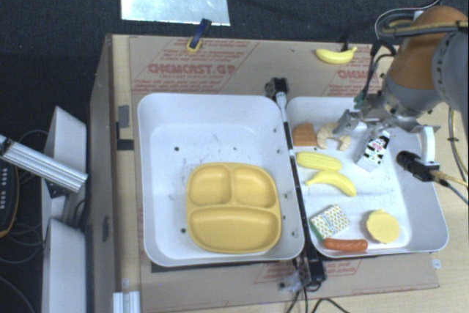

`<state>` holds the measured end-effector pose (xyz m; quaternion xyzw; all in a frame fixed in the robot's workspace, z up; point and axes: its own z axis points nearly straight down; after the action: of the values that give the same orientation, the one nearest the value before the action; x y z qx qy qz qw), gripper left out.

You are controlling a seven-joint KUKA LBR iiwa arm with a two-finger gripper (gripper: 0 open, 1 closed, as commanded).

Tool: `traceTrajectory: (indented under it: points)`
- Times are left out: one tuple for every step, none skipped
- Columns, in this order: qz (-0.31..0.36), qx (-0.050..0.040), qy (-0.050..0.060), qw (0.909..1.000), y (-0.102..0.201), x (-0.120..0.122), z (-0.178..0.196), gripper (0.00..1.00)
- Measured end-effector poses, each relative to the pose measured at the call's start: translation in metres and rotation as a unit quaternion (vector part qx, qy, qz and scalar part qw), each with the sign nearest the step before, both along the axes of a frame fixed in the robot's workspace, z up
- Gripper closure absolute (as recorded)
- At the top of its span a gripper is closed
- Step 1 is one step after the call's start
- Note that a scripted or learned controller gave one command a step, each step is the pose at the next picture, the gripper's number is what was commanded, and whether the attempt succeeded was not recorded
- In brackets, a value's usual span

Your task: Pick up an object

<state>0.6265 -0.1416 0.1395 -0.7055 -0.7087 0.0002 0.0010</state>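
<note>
Bright, even overhead light; soft shadows, slight overall blur.

The arm (432, 48) is cut off by the right edge above the gripper (360, 130), so its upper links cannot be seen. The fingertips are blurred against the bin floor, and their spacing cannot be judged. Just beside the gripper, toward the divider, a pale small object (327, 134) is partly covered and cannot be identified. The print on the white carton (374, 150), below the gripper, is too small to be read.
</note>
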Motion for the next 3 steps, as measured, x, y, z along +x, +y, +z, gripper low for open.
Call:
traceTrajectory:
  points:
    - [-0.001,-0.0006,-0.002,1.0,0.009,-0.038,-0.055,0.0]
    - [-0.002,-0.0013,-0.002,1.0,-0.017,-0.055,0.018,0.0]
    - [-0.001,-0.0005,-0.001,1.0,0.023,-0.06,-0.055,0.0]
